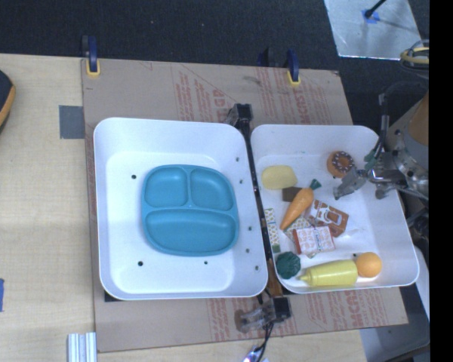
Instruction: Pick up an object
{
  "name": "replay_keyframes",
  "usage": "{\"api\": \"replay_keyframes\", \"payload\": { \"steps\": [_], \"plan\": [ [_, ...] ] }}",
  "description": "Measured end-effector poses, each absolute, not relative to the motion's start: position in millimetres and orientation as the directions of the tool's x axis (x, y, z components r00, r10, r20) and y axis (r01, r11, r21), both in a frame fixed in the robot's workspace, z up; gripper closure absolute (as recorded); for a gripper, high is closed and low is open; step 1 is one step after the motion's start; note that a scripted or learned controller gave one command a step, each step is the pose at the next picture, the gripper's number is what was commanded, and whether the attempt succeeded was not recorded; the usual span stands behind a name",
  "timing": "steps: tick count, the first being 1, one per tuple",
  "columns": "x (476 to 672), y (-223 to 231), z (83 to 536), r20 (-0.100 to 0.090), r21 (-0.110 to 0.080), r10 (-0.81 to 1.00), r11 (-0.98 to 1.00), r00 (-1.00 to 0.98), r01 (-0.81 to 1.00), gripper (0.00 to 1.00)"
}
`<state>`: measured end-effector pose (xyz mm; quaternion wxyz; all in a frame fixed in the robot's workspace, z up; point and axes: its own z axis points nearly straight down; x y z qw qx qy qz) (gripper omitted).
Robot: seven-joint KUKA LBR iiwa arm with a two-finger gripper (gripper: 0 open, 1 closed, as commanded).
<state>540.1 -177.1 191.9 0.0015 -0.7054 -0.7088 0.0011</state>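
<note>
The gripper [365, 182] hangs over the right side of the right bin [389, 225], with its two fingers spread apart and nothing between them. One fingertip points toward the middle of the bin and the other toward its right wall. It touches none of the things below, as far as can be told.

The right bin holds a clutter of small toy foods. A brown round cookie [340, 163] lies near the top, just left of the gripper. A pale yellow lump [278, 176] sits at the upper left, with a carrot [297, 207] slanting below it. Beside the carrot lie a brown-and-white packet [330, 217] and a red-and-white packet [313, 240], touching each other. Along the near wall a yellow bottle [329, 274] lies on its side, with an orange ball [368, 265] at its right end and a dark green round piece [288, 264] at its left.

The left bin [113, 225] holds a blue divided plate [189, 209], lying flat near the middle, with three compartments.

Both bins rest side by side on a cardboard sheet [174, 89] on the surface [30, 225].
</note>
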Motion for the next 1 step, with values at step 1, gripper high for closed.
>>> {"api": "replay_keyframes", "payload": {
  "steps": [1],
  "plan": [
    [653.4, -155.2, 89.9, -0.003, 0.005, 1.000, 0.010, -0.010, 1.000, 0.00]
  ]
}}
